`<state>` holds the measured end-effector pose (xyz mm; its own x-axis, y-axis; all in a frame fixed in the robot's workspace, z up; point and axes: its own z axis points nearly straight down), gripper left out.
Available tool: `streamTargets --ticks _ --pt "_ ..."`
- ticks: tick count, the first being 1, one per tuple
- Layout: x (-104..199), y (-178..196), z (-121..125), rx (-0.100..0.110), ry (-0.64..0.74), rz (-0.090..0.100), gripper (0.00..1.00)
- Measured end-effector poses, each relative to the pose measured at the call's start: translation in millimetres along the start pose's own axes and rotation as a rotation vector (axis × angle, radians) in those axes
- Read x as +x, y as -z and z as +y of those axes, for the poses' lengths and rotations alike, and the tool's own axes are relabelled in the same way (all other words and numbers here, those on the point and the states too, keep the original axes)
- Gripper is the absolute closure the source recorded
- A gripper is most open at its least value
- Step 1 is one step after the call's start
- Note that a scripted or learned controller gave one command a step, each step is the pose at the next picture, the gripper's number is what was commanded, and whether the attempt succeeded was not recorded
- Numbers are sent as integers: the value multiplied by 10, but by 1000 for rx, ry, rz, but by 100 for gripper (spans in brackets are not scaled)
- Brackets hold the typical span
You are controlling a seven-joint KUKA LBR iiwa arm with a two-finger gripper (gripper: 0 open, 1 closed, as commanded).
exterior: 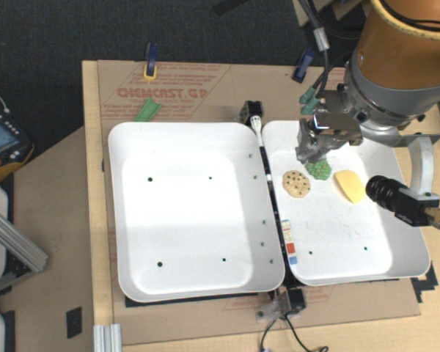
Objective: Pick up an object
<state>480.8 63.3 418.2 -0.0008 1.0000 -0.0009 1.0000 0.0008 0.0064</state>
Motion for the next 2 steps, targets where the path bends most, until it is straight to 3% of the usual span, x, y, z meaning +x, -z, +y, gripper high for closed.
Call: streamTargets --ticks 1,2 --pt "-253 -573 -24 13 -5 0 100" --pt "-238 -436 -11 4 -1 1 100"
